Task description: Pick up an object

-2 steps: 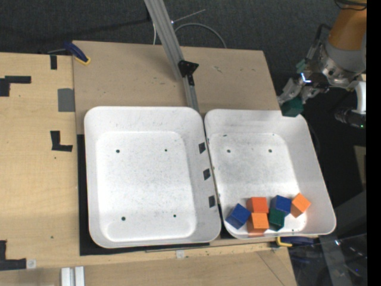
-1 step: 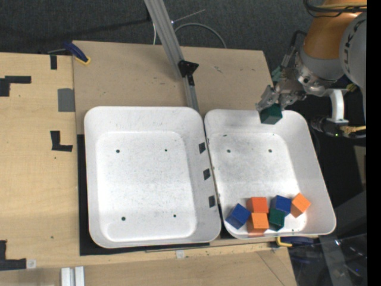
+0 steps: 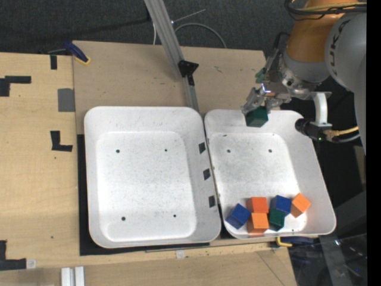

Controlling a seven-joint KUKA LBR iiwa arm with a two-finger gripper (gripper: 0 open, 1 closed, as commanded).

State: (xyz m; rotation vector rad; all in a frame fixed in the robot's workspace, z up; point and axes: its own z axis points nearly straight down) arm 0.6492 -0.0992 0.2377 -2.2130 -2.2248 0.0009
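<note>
With my gripper closed on a green block raised above the right bin, pickup appears achieved.

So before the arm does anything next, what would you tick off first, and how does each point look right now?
1. Something between the fingers: ok, the hand grips a dark green block.
2. Block lifted off the bin floor: ok, it appears to hang over the right bin's far rim.
3. Grip secure: cannot tell, it seems held by its top only.
4. Remaining blocks undisturbed: ok, two orange blocks, two blue, one green and one more orange sit clustered in the near corner.
5. Left bin free to receive: ok.
</note>
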